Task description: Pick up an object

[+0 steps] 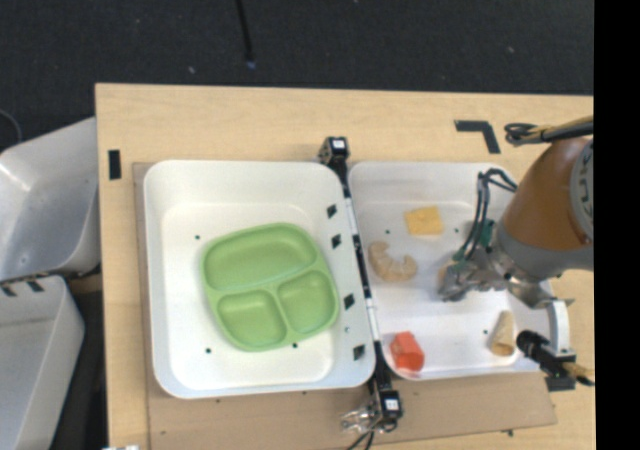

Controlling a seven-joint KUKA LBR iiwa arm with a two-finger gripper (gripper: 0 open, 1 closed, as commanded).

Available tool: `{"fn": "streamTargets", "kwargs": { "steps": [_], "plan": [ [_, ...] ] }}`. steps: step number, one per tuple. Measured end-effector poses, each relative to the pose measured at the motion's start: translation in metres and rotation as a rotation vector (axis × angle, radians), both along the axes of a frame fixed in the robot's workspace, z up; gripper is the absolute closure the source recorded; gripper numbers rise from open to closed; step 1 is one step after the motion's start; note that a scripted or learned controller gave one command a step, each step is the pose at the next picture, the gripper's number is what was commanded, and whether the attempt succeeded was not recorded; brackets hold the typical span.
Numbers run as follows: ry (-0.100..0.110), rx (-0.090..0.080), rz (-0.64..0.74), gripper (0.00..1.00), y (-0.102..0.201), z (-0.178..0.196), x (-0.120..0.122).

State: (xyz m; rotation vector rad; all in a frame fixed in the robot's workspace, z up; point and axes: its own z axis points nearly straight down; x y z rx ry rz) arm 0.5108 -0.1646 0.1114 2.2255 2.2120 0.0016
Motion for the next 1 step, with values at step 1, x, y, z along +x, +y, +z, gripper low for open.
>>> {"fn": "streamTargets", "kwargs": {
  "steps": [1],
  "plan": [
    [-0.002,0.000,0.005,1.00,0.0015,0.0450,-0.0037]
  ]
}}
